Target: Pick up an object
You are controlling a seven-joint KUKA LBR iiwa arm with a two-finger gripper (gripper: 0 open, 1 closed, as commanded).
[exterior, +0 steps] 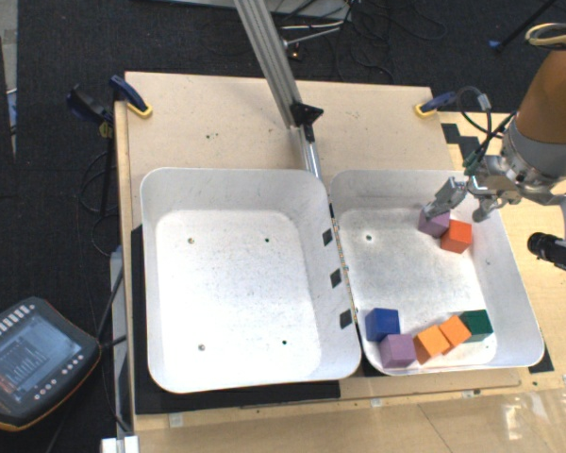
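Observation:
In the right bin (pixel 424 286), near its far right side, a purple block (pixel 434 223) lies touching an orange block (pixel 457 237). My gripper (pixel 465 202) hangs just above them, open, its fingers spread and nothing between them. One finger (pixel 444 196) points down at the purple block's far edge. Along the bin's near edge lie a blue block (pixel 382 323), a second purple block (pixel 397 349), two orange blocks (pixel 434 340) and a green block (pixel 476 325).
The left bin (pixel 160 253) stands beside the right one. A slanted metal pole (pixel 269 50) reaches down to the bins' shared far edge. A pendant (pixel 28 361) lies at the lower left, and clamps (pixel 123 97) sit on the bench's far corners.

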